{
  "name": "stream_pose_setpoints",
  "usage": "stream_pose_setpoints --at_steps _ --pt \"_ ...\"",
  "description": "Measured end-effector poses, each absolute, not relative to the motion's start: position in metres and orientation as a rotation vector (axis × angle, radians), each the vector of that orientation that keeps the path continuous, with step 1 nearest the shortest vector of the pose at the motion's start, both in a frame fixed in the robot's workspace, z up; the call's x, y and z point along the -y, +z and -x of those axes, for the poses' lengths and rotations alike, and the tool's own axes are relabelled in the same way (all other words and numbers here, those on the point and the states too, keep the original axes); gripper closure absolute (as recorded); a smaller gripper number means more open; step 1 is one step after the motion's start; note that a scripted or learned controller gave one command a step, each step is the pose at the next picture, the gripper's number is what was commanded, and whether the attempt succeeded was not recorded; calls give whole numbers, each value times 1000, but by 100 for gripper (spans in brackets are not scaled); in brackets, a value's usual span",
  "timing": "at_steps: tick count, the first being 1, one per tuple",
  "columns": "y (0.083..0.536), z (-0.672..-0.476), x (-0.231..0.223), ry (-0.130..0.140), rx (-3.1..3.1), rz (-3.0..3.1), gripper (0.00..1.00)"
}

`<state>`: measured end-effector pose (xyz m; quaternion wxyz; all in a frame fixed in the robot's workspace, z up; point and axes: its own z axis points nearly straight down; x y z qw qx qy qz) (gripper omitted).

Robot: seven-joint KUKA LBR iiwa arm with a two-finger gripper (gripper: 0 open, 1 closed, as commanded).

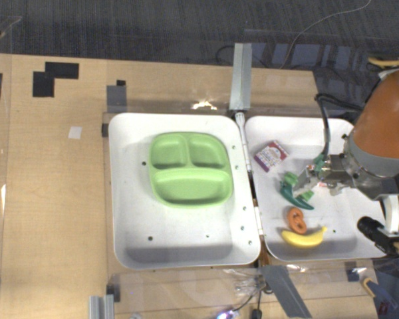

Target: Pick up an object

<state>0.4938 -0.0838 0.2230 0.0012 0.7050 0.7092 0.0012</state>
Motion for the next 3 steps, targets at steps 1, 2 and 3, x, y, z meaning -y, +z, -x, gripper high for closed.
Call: stream_pose_setpoints --at_steps 1,2,3 --pt "104 -499 90 2 -2156 -2284 0" --pt "93 -492 89 19 -2184 -2240 0" --pt "104 -495 86 31 -2189 -2236 100"
